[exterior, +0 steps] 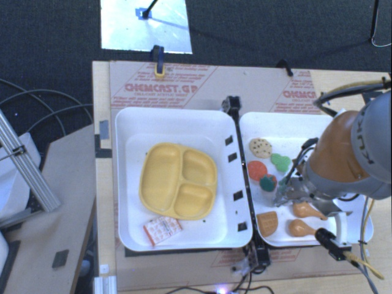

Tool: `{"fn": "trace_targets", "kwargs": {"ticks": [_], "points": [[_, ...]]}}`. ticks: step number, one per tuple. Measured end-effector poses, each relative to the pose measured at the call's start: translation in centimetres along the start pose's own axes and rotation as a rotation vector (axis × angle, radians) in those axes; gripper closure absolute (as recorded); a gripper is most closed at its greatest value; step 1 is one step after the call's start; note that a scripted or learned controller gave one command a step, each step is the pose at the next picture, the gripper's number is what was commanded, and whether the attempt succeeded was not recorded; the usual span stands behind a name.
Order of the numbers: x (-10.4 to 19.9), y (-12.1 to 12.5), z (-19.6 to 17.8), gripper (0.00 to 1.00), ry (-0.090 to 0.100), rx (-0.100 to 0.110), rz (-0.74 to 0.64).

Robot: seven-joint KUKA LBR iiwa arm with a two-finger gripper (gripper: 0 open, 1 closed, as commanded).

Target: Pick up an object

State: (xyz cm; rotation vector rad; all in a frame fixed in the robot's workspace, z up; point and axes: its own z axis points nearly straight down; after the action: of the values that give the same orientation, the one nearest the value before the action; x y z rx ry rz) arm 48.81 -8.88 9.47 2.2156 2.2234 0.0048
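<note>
Currently pincer (283, 196) is hovering low over right bin (343, 120) beside red-green toy (267, 182), likely lining up a grasp; grip state indiscernible, arm is blocking it

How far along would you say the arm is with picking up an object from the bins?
Done: the gripper has reached into the right bin, low among the toy foods. In hand: it sits beside the red-green piece, with no clear grasp. Left: gripping and lifting; the cookie and drumsticks lie untouched.
</note>
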Motion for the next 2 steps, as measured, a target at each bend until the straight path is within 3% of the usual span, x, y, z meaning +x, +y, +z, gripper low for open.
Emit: {"fn": "trace_targets", "kwargs": {"ticks": [2], "points": [[0.24, 0.05, -3.24, 1.00, 0.000, -0.001, -0.003]]}}
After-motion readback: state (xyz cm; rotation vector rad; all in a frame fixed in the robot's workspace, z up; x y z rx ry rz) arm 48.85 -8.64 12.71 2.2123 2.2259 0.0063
